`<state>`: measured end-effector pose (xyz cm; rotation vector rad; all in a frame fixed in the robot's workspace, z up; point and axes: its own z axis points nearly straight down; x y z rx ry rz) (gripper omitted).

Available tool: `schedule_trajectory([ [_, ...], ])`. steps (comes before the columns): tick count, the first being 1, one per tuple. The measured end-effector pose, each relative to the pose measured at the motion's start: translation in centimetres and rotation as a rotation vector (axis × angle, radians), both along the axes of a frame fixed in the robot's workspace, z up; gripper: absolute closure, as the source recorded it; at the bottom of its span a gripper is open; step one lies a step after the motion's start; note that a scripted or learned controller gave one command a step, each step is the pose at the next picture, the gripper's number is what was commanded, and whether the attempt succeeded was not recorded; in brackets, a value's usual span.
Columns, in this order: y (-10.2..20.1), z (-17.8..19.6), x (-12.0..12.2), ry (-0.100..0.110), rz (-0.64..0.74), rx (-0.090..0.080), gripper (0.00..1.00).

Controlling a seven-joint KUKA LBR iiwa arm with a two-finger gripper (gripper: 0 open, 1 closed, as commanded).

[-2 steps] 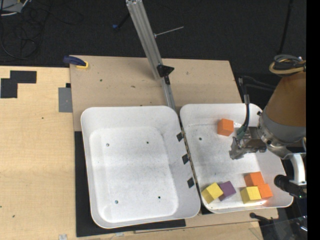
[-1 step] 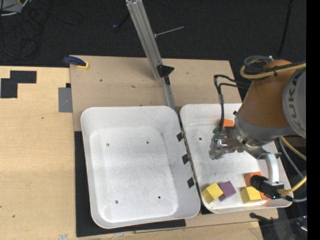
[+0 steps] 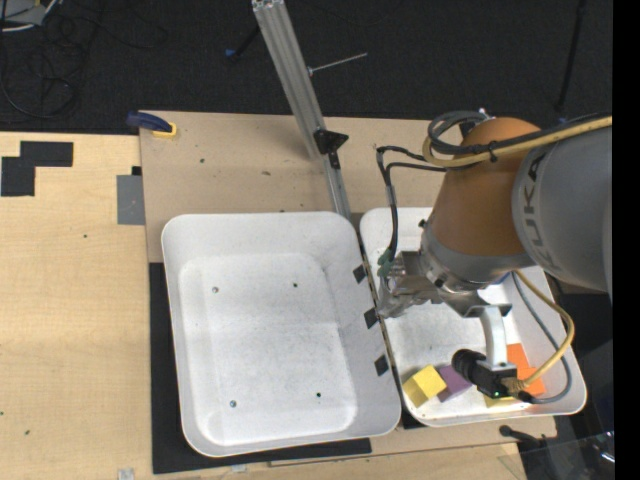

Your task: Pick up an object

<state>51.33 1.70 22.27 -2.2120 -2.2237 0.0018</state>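
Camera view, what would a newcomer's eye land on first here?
The bulky grey robot arm with its orange band looms over the right shallow white bin. At that bin's near end lie a small yellow cube and a purple block beside it, with an orange piece further right. The left shallow white bin sits alongside.

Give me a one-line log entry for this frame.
stage: pre-grasp | gripper: over right bin, at its left wall | nearby: yellow block, purple block, orange block | grasp: none seen

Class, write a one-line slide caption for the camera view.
Robot arm above the right bin, which contains a yellow block and a purple block.
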Motion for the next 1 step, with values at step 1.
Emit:
schedule_trajectory([
  [1, 5.72, -0.65, -0.10, 0.001, 0.000, -0.001, 1.00],
])
